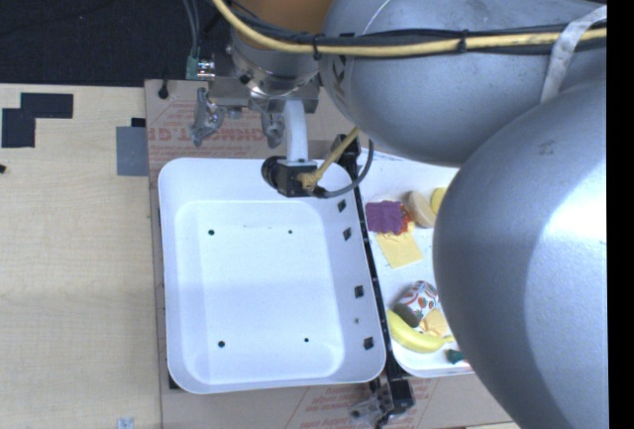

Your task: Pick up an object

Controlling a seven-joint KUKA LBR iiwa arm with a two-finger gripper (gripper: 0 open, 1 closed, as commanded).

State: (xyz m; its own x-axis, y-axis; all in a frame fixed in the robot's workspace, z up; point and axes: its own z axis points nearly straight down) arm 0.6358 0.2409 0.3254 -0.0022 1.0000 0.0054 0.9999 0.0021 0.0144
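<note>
My gripper (239, 127) hangs above the far rim of the left bin (170, 268), over the brown bench board. Its two fingers (206, 125) stand apart with nothing between them, so it is open. The objects lie in the right bin (378, 181), partly hidden under the arm: a purple piece (386, 216), a flat yellow slice (401, 249), a pale yellow item (426, 207), a patterned round item (420, 298) and a banana (414, 336). The gripper is well to the left of all of them and touches none.
The grey arm (515, 120) covers most of the right bin and the upper right of the view. A yellow cable (327, 169) and a black fitting (282, 176) dangle at the left bin's far right corner. A light wooden tabletop (69, 249) lies to the left.
</note>
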